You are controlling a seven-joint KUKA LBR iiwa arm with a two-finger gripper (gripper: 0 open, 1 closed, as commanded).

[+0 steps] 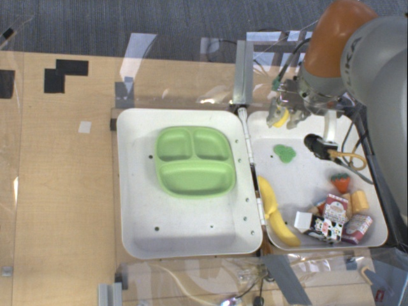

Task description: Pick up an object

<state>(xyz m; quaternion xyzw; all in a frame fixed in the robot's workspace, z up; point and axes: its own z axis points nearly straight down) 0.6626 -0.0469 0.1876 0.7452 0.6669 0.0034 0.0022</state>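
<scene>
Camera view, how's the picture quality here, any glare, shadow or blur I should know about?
Camera view: soft even light; the left bin shows a faint grey shadow along its near floor; pale reflections streak the clear panels behind the bins; the green plate and banana look sharp; the gripper area is cluttered and slightly soft.

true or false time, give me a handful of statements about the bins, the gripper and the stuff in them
1. The green divided plate lies in the left bin. True.
2. The banana lies in the left bin next to the plate. False: it lies in the right bin, along its left wall.
3. The gripper is over the far left corner of the right bin. True.
4. The plate has food in its compartments. False: all three compartments show only bare green.
5. A small green piece lies in the right bin, apart from the cluster of packages near the front right corner. True.
</scene>
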